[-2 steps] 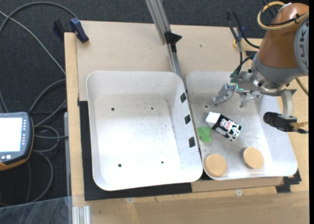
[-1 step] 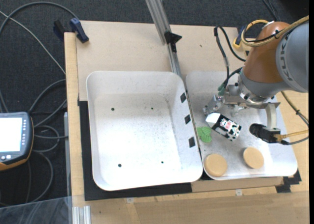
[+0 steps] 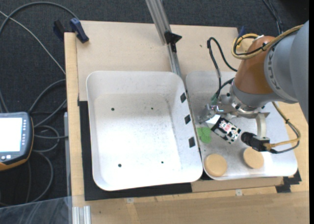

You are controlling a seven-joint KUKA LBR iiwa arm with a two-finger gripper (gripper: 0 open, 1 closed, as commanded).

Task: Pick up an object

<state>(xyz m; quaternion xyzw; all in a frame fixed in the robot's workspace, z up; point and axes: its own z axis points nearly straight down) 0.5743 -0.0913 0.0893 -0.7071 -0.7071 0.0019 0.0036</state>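
- Gripper (image 3: 212,116) is down in the right bin (image 3: 289,166), honestly can't tell how it's set.
- Green thing (image 3: 204,134) sits just below it.
- Two tan discs (image 3: 216,164) near the front wall.

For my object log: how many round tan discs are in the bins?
2, both in the right bin near its front edge: one disc at the front left, the other disc further right. The arm may hide more.

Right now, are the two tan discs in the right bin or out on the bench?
In. Both tan discs lie flat on the right bin's floor near its front rim, apart from each other, below the gripper.
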